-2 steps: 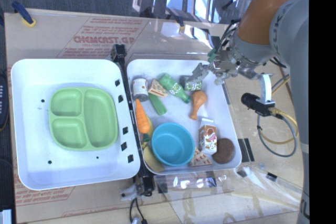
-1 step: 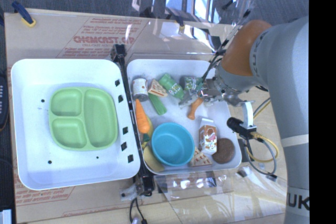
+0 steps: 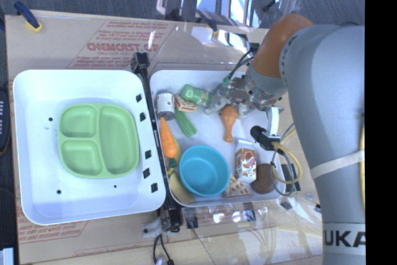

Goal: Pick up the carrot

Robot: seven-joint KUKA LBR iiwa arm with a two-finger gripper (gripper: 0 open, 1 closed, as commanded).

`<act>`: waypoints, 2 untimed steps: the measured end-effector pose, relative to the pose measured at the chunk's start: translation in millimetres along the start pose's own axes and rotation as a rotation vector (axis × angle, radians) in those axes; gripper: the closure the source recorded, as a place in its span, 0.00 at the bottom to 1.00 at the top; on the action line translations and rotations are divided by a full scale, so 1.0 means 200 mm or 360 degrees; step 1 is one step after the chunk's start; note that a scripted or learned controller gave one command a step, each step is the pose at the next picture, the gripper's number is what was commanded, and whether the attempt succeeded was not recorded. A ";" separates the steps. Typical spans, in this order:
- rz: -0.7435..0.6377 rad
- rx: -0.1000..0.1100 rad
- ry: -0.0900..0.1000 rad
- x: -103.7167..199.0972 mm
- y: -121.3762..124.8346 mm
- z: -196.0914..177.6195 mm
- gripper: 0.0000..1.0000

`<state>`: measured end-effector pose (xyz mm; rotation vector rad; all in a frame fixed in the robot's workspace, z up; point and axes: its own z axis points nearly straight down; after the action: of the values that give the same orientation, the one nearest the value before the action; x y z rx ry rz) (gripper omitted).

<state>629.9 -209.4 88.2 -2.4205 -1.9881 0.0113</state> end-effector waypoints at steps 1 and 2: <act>-0.0014 0.0012 0.0000 0.00 0.00 -0.03 1.00; 0.0192 -0.0012 -0.0002 0.31 0.08 -0.49 1.00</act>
<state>659.2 -152.4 186.7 -2.5416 -1.8426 0.0060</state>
